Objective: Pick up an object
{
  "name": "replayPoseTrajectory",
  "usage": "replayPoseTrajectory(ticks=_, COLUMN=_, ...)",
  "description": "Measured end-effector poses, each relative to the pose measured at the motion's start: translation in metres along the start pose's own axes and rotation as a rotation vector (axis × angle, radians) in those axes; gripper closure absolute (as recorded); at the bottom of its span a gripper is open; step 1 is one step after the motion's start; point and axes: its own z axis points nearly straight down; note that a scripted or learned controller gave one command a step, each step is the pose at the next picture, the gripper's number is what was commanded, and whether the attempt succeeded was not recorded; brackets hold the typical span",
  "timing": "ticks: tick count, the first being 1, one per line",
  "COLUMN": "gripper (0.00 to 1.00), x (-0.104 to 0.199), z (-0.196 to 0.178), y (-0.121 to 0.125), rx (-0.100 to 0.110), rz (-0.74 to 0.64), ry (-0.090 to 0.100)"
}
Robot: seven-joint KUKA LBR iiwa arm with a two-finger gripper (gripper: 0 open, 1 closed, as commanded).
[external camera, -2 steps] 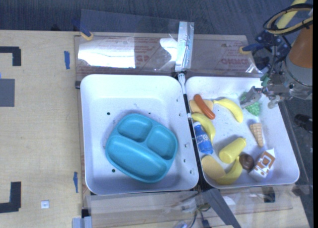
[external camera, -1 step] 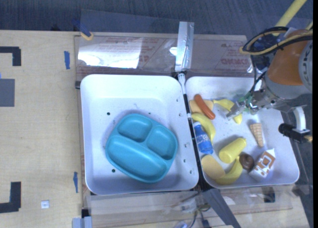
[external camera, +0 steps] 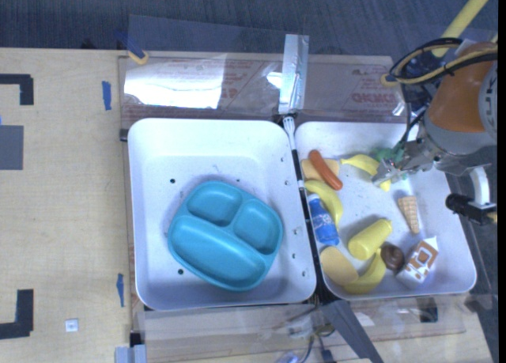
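Right white bin [external camera: 462,274], near to far:
- One curved yellow plastic piece [external camera: 348,272], touching one yellow cylinder [external camera: 370,238].
- One brown round item [external camera: 391,256].
- One white-and-orange carton [external camera: 421,259].
- One blue tube [external camera: 322,223] against the dividing wall.
- One tan cone [external camera: 409,213].
- One yellow banana shape [external camera: 330,199].
- One orange-red sausage shape [external camera: 324,170].
- One yellow wedge [external camera: 362,165], probable target, at the far side.

Left white bin [external camera: 150,195]: one teal three-compartment tray [external camera: 225,232].

Gripper [external camera: 393,168] low, just beside the wedge. Open or closed: cannot tell.

Likely faults:
- Wedge pushed aside instead of pinched, owing to off-centre approach.
- Neighbouring sausage shape nudged, owing to crowding.
- Slip on lift, owing to smooth rounded plastic.
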Motion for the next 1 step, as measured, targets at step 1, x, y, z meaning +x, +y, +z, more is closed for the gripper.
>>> replayPoseTrajectory(ticks=1, gripper=1.0, x=0.114, z=-0.0892, y=0.0819, rx=0.001, rz=-0.029, ry=0.005)
